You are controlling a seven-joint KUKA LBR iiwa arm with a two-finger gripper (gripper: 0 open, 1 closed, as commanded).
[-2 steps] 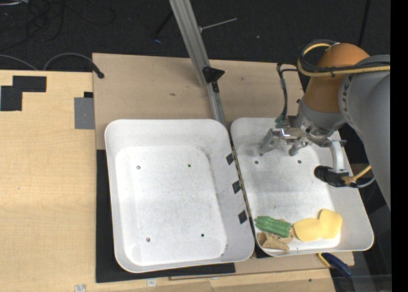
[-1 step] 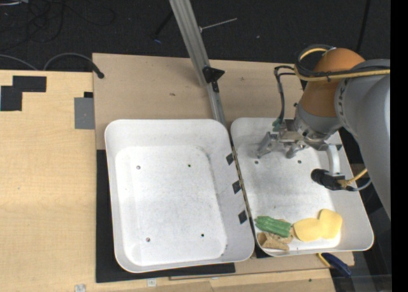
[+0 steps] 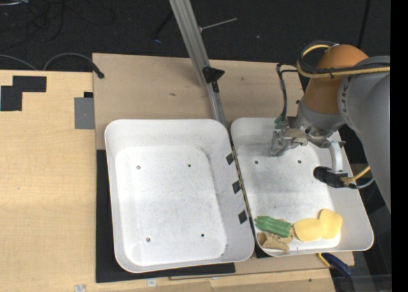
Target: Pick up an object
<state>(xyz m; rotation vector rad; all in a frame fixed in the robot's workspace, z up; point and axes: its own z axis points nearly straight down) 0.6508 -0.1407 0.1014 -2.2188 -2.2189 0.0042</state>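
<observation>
My gripper (image 3: 278,147) hangs over the far part of the right bin (image 3: 287,182), under the orange wrist band. Nothing shows between its fingers. Along the bin's near edge lie a green object (image 3: 274,226), a yellow soft object (image 3: 319,227) and a small tan object (image 3: 275,241). They sit well toward the front of the bin, apart from the gripper.
The left bin (image 3: 169,192) sits beside the right one, with black clips (image 3: 236,185) along the shared edge. A slanted metal rail (image 3: 194,48) rises behind the bins. A black cable fitting (image 3: 331,176) hangs at the arm's right side.
</observation>
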